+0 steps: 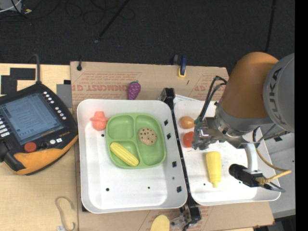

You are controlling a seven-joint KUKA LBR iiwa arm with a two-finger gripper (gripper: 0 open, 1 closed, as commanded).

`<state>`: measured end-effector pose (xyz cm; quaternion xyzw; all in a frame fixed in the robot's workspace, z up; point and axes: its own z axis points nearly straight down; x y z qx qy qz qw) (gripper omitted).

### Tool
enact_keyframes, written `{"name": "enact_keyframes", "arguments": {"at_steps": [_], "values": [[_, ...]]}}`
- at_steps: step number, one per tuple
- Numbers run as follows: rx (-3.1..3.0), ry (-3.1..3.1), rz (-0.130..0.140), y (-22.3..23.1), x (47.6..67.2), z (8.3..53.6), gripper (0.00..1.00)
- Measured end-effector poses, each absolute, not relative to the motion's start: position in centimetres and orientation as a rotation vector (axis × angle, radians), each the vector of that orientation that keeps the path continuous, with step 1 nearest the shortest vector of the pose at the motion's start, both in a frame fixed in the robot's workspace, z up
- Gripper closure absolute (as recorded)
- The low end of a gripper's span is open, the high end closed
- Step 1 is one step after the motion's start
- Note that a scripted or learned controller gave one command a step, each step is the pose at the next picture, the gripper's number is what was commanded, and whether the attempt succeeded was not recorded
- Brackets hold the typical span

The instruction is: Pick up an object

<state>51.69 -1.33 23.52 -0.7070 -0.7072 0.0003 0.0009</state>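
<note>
Gripper [198,137] low in right bin [250,196], grip state unclear; red object [188,139] touching, yellow bottle [213,167] just beside.

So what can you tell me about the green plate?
The green plate looks like smooth plastic, rounded, split into three compartments. It lies flat in the left white bin. A yellow corn cob lies tilted in its lower left compartment and a brown cookie sits in the right one. The top left compartment has nothing in it.

Grey KUKA arm [284,95] with black lettering, broad orange band [248,88], black cables beside the wrist.
</note>
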Motion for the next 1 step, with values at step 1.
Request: {"name": "enact_keyframes", "arguments": {"at_steps": [1], "values": [[-2.221,-2.218,0.005,-3.0,51.27,22.81,1.0]]}}
